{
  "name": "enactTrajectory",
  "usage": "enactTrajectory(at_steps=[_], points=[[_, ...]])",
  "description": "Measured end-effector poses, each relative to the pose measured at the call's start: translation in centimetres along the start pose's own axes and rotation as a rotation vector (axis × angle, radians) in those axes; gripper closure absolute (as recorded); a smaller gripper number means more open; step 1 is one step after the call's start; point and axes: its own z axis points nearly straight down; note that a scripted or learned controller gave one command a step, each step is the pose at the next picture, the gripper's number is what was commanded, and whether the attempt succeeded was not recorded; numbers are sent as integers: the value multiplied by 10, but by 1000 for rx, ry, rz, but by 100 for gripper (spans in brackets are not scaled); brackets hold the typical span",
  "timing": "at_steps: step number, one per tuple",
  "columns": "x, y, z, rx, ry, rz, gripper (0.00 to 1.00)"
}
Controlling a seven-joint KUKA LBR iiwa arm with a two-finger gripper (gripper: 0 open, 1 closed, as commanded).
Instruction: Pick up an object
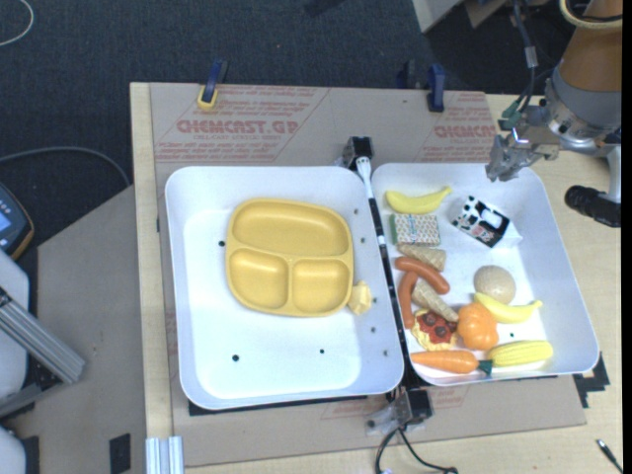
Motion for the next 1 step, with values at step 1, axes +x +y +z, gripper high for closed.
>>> enactTrajectory(at_steps=[1], points=[[31,-29,-1,11,3,-1,100]])
